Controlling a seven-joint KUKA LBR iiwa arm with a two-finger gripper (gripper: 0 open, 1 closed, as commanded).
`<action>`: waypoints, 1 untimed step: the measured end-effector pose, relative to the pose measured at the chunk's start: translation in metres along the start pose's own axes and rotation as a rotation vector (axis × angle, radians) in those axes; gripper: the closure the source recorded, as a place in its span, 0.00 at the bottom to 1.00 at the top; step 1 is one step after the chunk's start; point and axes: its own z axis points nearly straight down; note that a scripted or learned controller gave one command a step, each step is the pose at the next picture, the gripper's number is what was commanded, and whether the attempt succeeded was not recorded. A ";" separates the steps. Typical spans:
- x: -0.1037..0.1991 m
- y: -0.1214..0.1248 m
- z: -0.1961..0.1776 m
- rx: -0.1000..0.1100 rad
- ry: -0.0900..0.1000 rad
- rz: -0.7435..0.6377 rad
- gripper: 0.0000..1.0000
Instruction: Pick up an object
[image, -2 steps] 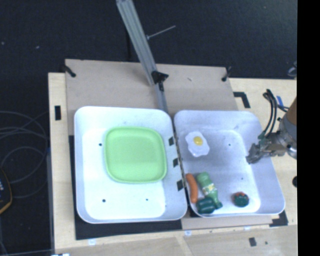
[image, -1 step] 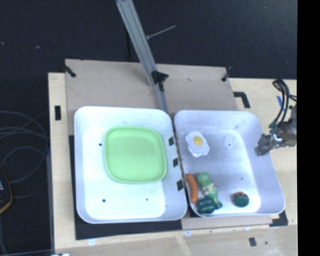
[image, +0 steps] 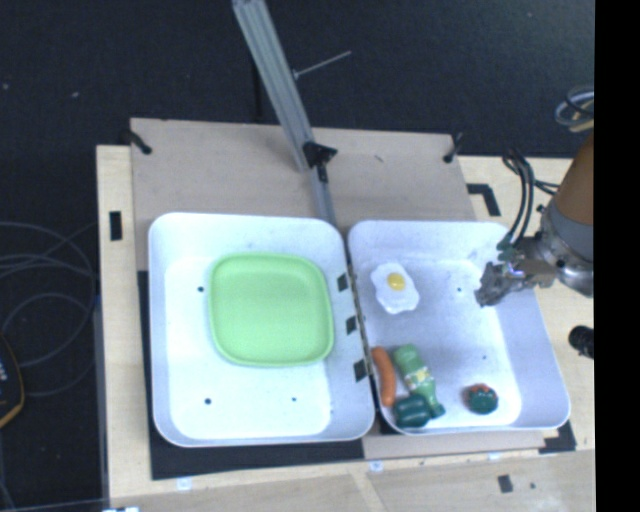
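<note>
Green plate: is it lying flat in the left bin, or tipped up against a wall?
Flat. The green plate lies face up on the left bin's floor, its whole rim showing, clear of the walls.

Two white bins (image: 180, 400) sitting side by side on the counter (image: 230, 165) (pale tan board). A grey slanted pole (image: 280, 85) rising behind them. Black cables (image: 45, 300) lying on the dark floor at left.

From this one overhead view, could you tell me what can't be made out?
- Gripper: small and blurred over the right bin; finger state unreadable.
- Arm: cut off by the right edge.
- Green item by the carrot: too small to identify.
- Red-green item: too blurred to name.
</note>
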 end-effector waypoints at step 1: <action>0.044 0.013 0.011 0.000 0.000 0.000 1.00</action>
